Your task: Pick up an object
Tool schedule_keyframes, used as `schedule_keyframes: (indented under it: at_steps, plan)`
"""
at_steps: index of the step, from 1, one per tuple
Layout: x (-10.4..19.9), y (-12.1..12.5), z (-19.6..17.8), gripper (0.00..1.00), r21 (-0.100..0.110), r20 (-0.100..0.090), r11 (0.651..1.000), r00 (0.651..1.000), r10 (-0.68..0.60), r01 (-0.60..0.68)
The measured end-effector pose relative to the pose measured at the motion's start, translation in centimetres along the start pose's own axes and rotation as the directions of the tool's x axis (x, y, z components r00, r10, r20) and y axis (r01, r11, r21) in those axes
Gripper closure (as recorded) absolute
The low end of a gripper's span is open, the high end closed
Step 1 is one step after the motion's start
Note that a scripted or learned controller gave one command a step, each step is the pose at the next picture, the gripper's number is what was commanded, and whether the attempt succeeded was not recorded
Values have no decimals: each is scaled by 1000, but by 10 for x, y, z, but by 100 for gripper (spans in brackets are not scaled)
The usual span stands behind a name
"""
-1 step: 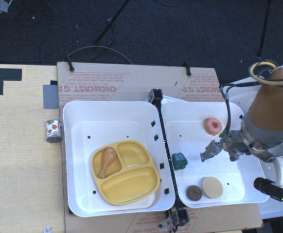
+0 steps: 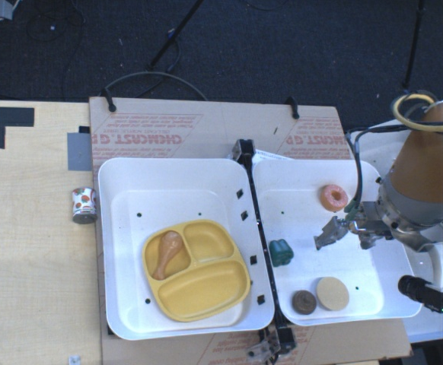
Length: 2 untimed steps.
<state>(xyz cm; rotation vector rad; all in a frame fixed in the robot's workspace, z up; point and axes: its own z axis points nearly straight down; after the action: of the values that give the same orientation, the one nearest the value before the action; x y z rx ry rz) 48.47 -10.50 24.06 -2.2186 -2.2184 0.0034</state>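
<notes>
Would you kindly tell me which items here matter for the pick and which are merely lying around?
Candidates near the gripper, right bin:
pink donut
green block
tan disc
brown disc

Lying about:
yellow tray with drumstick, left bin
small can on the bench

I watch through one fixed camera above the bench, angled down on both white bins point(image 2: 115, 204), the arm point(image 2: 423, 166) entering from the right.

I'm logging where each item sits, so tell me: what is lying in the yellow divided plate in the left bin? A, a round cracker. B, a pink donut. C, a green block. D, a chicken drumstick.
D: a tan drumstick lies in the upper-left compartment of the yellow plate, while the donut, green block and cracker all sit in the right bin.
</notes>
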Motion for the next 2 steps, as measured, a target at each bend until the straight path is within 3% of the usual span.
schedule_keyframes:
  at_steps: [2]
  plan:
    - [8, -4, 112, 0, 5, -2, 1000, 1000, -1, 1]
